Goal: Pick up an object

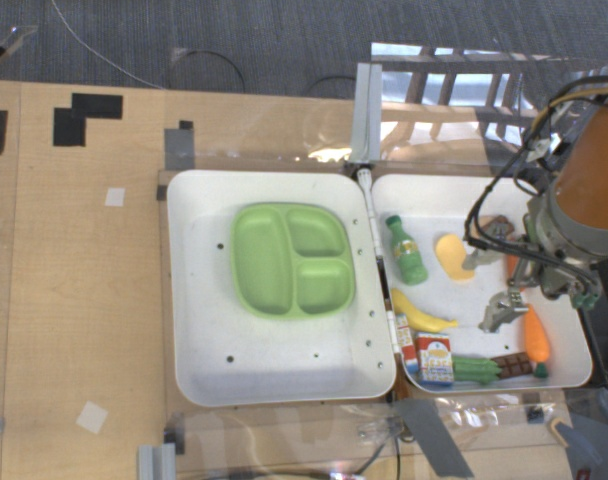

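From the overhead camera, the gripper (503,308) hangs low in the right bin (454,203) with its fingers parted around nothing; the carrot (536,336) lies just beside it, toward the bin's right front corner, its long axis running front to back, closer than the banana (421,313)

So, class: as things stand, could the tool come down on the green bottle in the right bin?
Probably yes. The green bottle lies by the right bin's left wall with bare floor around it; the yellow lemon-like piece and banana sit apart from it. The tool hovers to its right.
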{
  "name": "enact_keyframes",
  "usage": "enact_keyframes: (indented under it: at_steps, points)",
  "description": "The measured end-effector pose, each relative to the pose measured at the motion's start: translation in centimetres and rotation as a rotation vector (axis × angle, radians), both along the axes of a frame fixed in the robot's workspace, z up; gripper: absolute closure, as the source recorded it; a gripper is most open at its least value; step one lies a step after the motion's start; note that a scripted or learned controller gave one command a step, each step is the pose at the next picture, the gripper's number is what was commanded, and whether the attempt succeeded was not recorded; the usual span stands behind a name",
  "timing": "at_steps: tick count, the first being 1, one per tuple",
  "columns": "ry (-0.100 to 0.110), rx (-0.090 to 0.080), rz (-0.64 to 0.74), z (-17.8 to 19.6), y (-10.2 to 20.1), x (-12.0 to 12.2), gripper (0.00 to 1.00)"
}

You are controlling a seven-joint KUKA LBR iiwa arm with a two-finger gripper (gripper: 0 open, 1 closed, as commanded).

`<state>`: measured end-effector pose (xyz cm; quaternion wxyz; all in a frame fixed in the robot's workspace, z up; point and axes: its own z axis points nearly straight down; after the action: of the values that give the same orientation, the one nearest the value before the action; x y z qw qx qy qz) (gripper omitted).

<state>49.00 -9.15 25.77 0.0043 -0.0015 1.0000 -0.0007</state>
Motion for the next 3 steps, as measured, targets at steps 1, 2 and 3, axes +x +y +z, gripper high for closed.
enact_keyframes:
  at_steps: [1,2,3]
  points:
    - [-0.001,0.001,-0.016,-16.1,0.2,4.5,0.00]
    - [-0.003,0.002,-0.104,-16.9,-3.6,13.4,0.00]
    - [-0.020,-0.001,-0.096,-15.3,-3.4,14.0,1.00]
